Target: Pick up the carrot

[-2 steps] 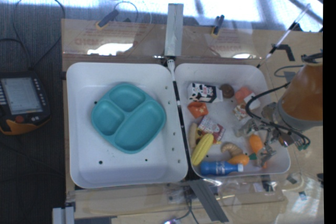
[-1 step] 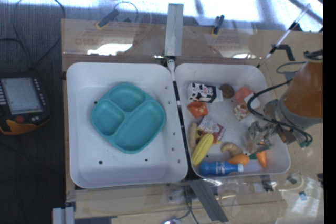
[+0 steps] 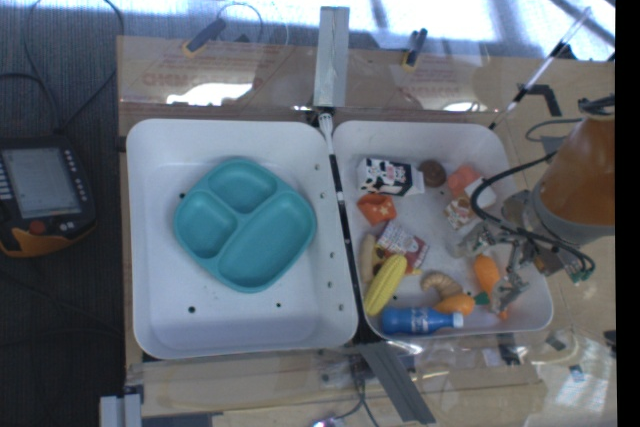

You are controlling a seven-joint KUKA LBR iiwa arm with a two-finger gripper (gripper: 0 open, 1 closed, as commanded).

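The arm reaches in from the right over the right bin (image 3: 520, 170), its orange band sitting above the bin's right rim. The hand (image 3: 497, 265) hangs low over the bin's right side amid a tangle of cables and metal parts, and whether it is released or clenched I cannot tell; nothing can be made out as grasped in it.

The carrot (image 3: 486, 273) lies on the bin floor just beside the hand, a small orange shape near the bin's right wall. A second orange piece (image 3: 457, 303) rests close by toward the near wall (too small to say what it is). Just beside that piece, a blue bottle (image 3: 420, 320) lies on its side along the near wall, white cap pointing right. A yellow corn cob (image 3: 386, 283) lies tilted near the divider, with a red tomato-like item (image 3: 376, 208) farther back, and a black-and-white milk carton (image 3: 386, 176) behind that. A small brown round thing (image 3: 433, 173) sits next to the carton.

The left bin (image 3: 150, 215) holds a teal divided plate (image 3: 245, 223) with three compartments, turned at a slant. On the desk's far left side, beyond the bins, a control pendant (image 3: 40, 190) lies with its screen up.
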